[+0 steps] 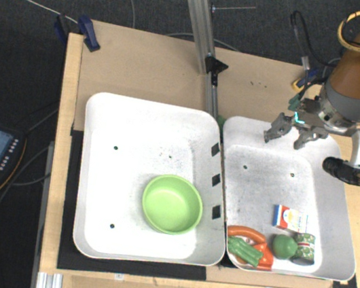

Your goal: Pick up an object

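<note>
You're at approach step: gripper (290, 134) spread wide, holding nothing, above right bin (264, 175) far edge. Next, carry it toward near-corner cluster, green ball (282, 246) likeliest target.

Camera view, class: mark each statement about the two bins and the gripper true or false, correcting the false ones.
1. The green bowl sits in the left bin. True.
2. The gripper holds the bowl. False: it holds nothing and is open above the right bin's far edge.
3. The small items cluster in the right bin's near corner. True.
4. The green ball lies in the left bin. False: it lies in the right bin.
</note>
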`<state>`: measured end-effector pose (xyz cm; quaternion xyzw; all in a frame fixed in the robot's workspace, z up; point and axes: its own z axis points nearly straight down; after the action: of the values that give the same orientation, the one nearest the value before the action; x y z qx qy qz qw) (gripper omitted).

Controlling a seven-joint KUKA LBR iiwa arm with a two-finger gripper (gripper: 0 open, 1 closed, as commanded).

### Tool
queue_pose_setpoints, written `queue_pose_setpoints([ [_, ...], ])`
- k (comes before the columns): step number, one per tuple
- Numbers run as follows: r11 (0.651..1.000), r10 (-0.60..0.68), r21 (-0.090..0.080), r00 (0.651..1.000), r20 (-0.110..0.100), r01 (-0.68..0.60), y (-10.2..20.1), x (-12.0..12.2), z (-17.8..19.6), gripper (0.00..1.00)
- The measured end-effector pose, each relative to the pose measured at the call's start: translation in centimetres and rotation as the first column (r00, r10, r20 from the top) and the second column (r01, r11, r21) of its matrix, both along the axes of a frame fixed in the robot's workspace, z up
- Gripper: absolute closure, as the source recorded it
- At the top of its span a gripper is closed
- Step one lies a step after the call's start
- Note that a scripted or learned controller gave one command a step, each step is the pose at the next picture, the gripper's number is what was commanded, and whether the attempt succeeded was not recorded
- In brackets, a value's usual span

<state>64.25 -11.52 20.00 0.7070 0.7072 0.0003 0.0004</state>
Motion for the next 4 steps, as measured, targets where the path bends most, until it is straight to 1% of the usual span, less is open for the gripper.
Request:
queue_pose_setpoints([
  [1,1.000,0.000,0.000,1.000,0.000,0.000,0.0,0.0,0.0,0.00],
  [2,1.000,0.001,0.001,1.000,-0.005,-0.001,0.7,-0.7,-5.7,0.00],
  [3,1.000,0.000,0.001,1.000,-0.005,0.000,0.7,-0.8,-10.7,0.00],
  [4,1.000,0.000,0.000,1.000,0.001,0.000,0.7,-0.7,-9.4,1.00],
])
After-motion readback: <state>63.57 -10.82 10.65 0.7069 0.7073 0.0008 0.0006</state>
